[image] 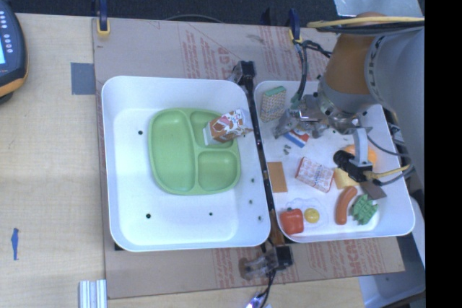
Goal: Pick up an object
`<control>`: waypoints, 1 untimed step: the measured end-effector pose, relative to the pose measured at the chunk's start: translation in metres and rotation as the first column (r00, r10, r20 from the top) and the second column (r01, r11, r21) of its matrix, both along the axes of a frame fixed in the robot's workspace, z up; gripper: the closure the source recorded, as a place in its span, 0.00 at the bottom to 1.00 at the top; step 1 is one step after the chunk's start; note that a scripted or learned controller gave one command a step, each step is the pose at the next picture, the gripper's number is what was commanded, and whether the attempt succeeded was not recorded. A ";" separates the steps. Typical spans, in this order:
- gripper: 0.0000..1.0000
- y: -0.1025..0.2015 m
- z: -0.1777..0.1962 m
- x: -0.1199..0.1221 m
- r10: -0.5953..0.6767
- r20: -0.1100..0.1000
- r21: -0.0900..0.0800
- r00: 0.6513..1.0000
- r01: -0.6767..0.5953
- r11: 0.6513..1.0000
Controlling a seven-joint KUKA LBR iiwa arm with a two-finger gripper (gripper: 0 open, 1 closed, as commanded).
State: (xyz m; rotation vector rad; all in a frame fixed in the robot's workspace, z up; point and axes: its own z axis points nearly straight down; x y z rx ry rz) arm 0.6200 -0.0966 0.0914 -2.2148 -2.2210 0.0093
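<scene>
Looking down, I see a wooden bench [50, 177] with brown cardboard [195, 47] under two white bins [123, 155]. My gripper [312, 115] sits over the right bin [397, 220]; I cannot tell its grip.

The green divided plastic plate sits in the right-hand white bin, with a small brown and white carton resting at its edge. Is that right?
Not quite. The green divided plastic plate sits in the left-hand white bin, not the right-hand one, as the camera view shows. The rest holds: the small brown and white carton rests at the plate's upper right edge.
</scene>
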 end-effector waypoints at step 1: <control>0.00 -0.006 0.001 0.037 0.004 0.005 0.000 1.000 -0.004 1.000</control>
